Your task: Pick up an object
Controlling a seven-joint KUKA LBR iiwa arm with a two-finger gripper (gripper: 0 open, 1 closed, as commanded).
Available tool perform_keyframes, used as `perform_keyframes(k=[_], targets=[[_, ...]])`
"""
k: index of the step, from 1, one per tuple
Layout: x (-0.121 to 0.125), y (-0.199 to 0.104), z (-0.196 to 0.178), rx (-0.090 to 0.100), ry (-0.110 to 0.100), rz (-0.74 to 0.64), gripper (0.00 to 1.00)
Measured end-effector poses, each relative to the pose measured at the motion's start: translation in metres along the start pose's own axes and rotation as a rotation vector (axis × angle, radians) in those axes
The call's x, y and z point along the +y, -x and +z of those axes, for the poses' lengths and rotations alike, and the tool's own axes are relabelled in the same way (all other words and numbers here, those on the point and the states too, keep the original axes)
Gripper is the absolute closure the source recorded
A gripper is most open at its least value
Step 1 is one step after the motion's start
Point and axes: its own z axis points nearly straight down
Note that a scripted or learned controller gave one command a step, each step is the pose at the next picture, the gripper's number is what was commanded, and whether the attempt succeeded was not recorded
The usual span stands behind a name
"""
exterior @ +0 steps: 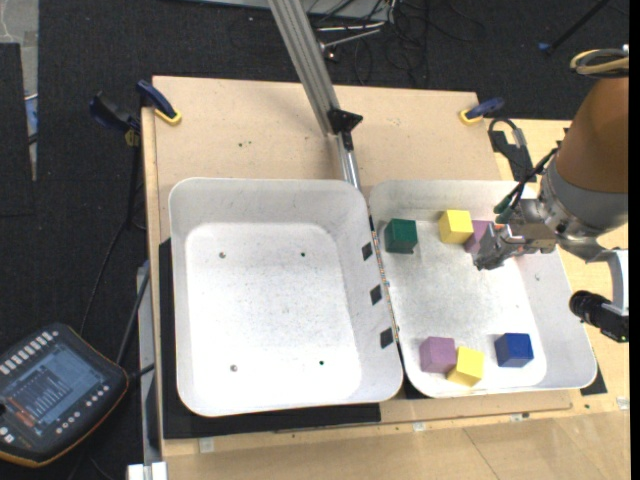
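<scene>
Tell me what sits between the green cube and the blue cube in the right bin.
Nothing: in the camera view, only bare speckled bin floor separates the green cube from the blue cube.

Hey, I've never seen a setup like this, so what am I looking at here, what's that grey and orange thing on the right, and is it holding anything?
This is one camera fixed above a wooden bench, looking down at a slant. The grey and orange thing is a robot arm reaching in from the right. Its gripper is low over the right white bin, next to a pink block and a yellow block. I cannot tell whether it holds anything. That bin also contains a green block, a blue block, a purple block and a second yellow block touching it. The left white bin sits alongside.
</scene>
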Motion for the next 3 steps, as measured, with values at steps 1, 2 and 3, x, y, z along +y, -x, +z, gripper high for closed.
perform_keyframes(k=[1, 2, 3], targets=[[0.001, -0.051, 0.006, 0.003, -0.005, -0.005, 1.0], [0.017, -0.103, 0.026, 0.003, -0.008, -0.005, 1.0], [0.033, -0.165, 0.027, 0.003, -0.004, -0.006, 1.0]])
